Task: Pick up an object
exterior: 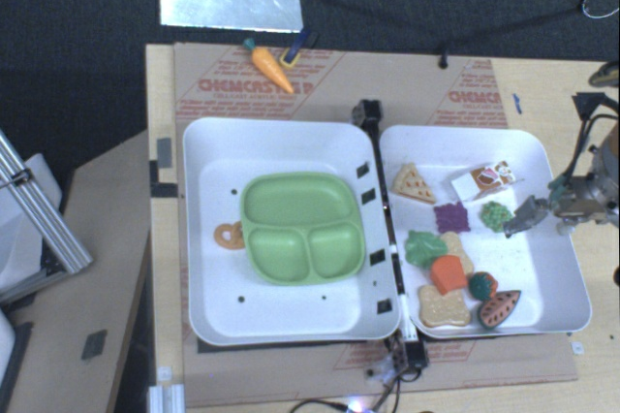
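Note:
The right bin [557, 256] holds several toy foods: a pizza slice [414, 183], a white carton [481, 180], a purple piece [450, 218], a green broccoli [497, 215], a leafy green [424, 248], an orange block [448, 273], a toast slice [444, 306], a strawberry [481, 285] and a watermelon slice [499, 308]. My gripper [525, 217] reaches in from the right edge and hangs low over the bin's right half, just right of the broccoli. I see nothing held in it.
The left bin [208, 159] holds a green divided plate [300, 227] and a pretzel [230, 236] by its left side. A toy carrot [271, 69] lies on the cardboard behind the bins. A black divider [380, 217] runs between the bins.

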